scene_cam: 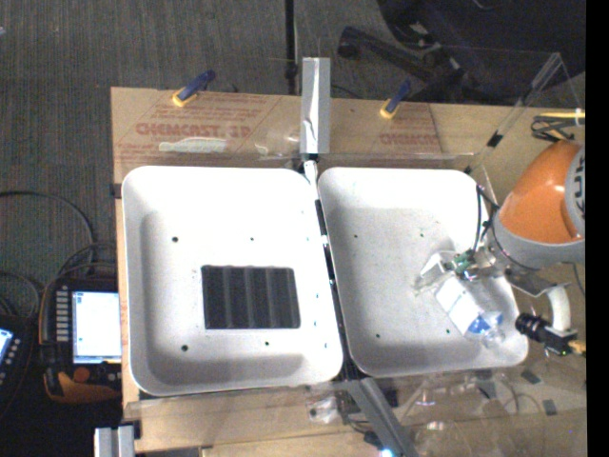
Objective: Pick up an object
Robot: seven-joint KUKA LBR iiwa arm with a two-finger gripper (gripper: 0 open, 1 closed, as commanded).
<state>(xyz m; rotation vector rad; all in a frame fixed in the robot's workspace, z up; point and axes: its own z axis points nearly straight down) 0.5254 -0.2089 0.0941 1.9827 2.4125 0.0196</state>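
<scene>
While the arm (538, 208) reached in from the right, its hand (457, 272) sat low in the right bin (381, 208), over a white and blue object (473, 314) near the bin's front right corner. Whether the hand was open or closed could not be told. A dark ribbed block (250, 297) lay in the left bin (171, 208), well apart. The likely risk: the object sat close to the sloped wall, so a grasp might slip or merely push it against the rim.

From my remote station: the arm (544, 208) is cut off at right; its tool (455, 272) is too blurred to read.
</scene>
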